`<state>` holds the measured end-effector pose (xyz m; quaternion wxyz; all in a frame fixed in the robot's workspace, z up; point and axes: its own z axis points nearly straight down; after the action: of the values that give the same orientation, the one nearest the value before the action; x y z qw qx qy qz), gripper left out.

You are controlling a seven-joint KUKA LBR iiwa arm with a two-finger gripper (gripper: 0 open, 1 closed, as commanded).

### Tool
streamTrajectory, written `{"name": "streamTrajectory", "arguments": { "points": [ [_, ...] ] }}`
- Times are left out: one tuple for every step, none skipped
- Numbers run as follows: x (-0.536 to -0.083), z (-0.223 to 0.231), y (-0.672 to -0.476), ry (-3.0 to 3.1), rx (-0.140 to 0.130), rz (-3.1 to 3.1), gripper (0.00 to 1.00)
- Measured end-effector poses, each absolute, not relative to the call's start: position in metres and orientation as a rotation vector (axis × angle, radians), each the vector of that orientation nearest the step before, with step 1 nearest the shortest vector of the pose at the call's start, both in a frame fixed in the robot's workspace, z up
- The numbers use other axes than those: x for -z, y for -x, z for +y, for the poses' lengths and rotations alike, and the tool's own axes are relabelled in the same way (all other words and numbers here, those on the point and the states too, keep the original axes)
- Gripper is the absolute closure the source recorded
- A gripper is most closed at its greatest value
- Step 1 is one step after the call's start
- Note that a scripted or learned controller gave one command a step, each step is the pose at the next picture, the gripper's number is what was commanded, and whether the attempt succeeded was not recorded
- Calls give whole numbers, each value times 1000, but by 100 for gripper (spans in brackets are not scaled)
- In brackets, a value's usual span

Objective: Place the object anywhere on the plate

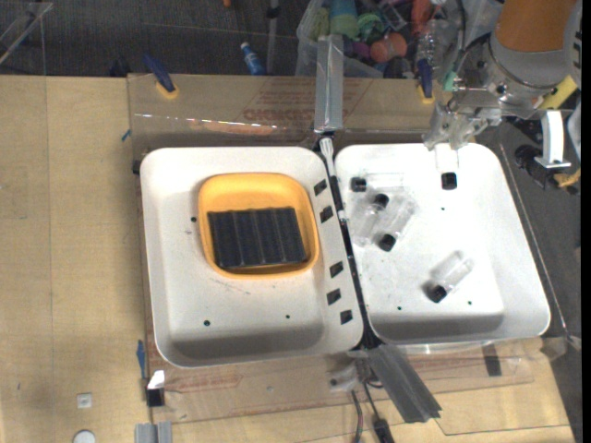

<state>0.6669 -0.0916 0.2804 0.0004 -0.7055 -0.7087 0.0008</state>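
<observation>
Your surface [65,247] is pale wood, spreading well out to the left of the hand. Two white bins sit side by side on it. The right bin [489,275] lies directly below the hand; the left bin [175,321] is further left, its rim touching the right one's along the middle seam.

In the left bin you have the plate [208,197], orange-yellow with rounded corners, well left and below the hand. A dark ribbed slab [257,238] lies flat on it.

The arm [536,17], grey with its orange band, enters at top right. The hand [450,141] hangs over the back edge of the right bin. You cannot tell from this slanted look whether it is wide or narrow, and nothing is visibly gripped.

The objects are small clear vials with black caps, all in the right bin. A cluster of vials [380,215] lies left and below the hand, the pieces touching or just beside each other. A single vial [447,278] lies apart, further below the hand, tilted. A small black cap [449,181] rests just below the hand.
</observation>
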Motion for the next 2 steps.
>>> {"name": "streamTrajectory", "arguments": {
  "points": [
    [-296, -109, -667, 2186, 1, -2261, 100],
    [-343, -157, -667, 2141, 1, -2303, 100]
  ]
}}
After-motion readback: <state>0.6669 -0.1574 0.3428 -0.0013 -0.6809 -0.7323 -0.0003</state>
